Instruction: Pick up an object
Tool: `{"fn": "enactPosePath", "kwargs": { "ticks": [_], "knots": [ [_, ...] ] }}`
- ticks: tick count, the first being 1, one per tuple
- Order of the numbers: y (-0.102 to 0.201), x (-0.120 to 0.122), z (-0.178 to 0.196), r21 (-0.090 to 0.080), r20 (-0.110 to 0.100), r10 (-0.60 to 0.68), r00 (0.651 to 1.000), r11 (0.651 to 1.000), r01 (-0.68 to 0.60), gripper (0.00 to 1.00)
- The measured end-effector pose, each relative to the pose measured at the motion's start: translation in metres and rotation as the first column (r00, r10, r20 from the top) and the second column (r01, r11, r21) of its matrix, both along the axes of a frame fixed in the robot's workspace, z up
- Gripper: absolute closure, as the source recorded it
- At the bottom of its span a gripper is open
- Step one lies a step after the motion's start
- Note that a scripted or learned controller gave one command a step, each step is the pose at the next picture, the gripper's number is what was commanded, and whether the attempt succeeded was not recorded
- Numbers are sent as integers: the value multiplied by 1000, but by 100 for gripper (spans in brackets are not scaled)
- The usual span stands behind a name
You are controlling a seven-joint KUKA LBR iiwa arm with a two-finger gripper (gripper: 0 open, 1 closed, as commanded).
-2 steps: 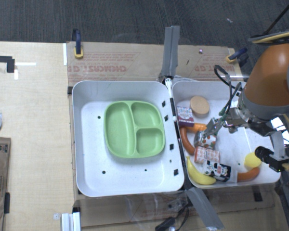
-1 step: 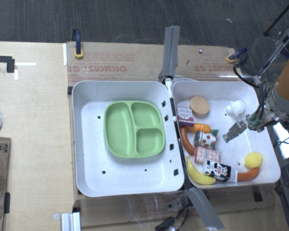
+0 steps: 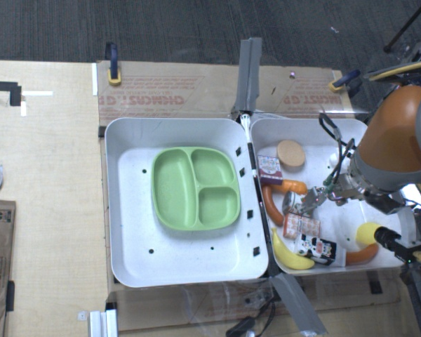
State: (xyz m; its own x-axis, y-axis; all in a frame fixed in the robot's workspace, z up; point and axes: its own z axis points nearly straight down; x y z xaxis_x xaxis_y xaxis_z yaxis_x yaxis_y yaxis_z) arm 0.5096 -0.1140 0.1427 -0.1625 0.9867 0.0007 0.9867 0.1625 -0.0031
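The right bin point(image 3: 316, 128) holds a jumble of small items. My gripper point(image 3: 302, 203) reaches in from the right and hangs low over the bin's left half, just above a red snack packet point(image 3: 300, 226) and beside a brown sausage point(image 3: 270, 206). An orange carrot-like piece point(image 3: 289, 185) lies just behind the gripper. A banana point(image 3: 289, 255) and a black-and-white packet point(image 3: 318, 248) lie at the front. A tan round disc point(image 3: 291, 154) and a small pink box point(image 3: 269, 166) sit at the back. I see nothing lifted off the bin floor.
The left bin point(image 3: 116, 202) holds a green divided plate point(image 3: 195, 187). A yellow lemon-like item point(image 3: 368, 233) and an orange sausage point(image 3: 362, 253) lie at the right bin's front right, under the arm. A grey divider post point(image 3: 249, 72) stands behind the bins.
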Motion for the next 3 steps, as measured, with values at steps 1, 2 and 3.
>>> {"fn": "enactPosePath", "kwargs": {
  "ticks": [1,2,3],
  "knots": [
    [-5,79,-34,-17,41,193,980,981,-192,0],
    [23,96,49,-3,5,425,905,905,-425,0],
    [11,79,-51,0,3,607,795,795,-607,0]
  ]
}}
